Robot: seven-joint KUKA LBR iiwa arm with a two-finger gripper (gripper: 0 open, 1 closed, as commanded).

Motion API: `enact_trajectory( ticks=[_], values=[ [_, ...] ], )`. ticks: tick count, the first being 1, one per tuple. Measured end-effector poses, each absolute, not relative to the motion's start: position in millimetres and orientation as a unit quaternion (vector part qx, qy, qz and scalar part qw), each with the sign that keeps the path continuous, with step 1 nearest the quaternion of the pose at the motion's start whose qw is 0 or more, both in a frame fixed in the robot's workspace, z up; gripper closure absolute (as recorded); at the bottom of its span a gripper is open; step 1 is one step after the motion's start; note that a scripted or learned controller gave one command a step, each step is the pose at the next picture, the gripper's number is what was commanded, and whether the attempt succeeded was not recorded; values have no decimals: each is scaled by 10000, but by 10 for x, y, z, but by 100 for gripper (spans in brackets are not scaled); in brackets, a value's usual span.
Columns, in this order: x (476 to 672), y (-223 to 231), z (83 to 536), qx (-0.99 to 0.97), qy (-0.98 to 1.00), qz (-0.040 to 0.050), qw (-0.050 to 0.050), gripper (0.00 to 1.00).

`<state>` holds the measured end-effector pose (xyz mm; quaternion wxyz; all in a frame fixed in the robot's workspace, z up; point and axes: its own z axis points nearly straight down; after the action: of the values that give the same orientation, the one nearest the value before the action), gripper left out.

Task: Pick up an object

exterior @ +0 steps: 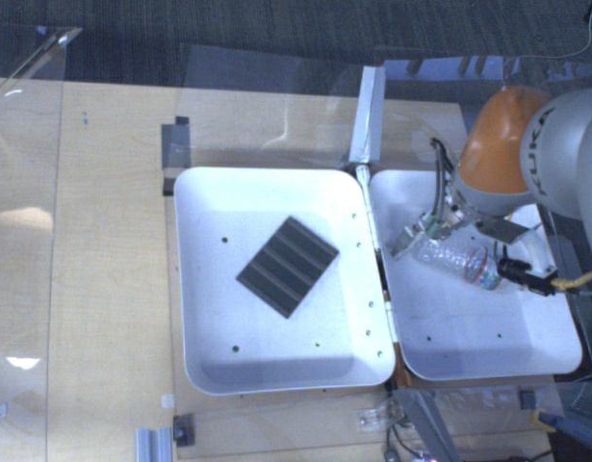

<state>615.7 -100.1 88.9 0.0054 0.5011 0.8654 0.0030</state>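
Note:
A dark grey ribbed rectangular pad (288, 266) lies flat and turned at an angle in the middle of the left bin (209, 354). A clear plastic bottle (456, 257) lies on its side in the upper part of the right bin (488, 349). My gripper (417, 236) is low in the right bin, near the bin's left wall and right beside the bottle's left end. The grey arm with its orange band (501, 150) hangs over the bin's upper right and hides part of the floor there.
A metal divider post (367, 114) stands behind the seam between the two bins. A black and yellow cable (541, 281) trails from the arm over the right bin's right side. Wooden bench surface (84, 258) lies to the left.

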Motion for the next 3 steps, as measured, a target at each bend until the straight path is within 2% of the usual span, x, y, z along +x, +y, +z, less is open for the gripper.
enact_trajectory(
  ticks=[1, 2, 3],
  values=[
    [6480, -1318, 1062, 4983, 8670, 22, 50, 0],
    [6659, -1362, 893, 5998, 8001, 19, 11, 0],
    [6249, -1572, 882, 5251, 8510, 22, 44, 0]
  ],
)
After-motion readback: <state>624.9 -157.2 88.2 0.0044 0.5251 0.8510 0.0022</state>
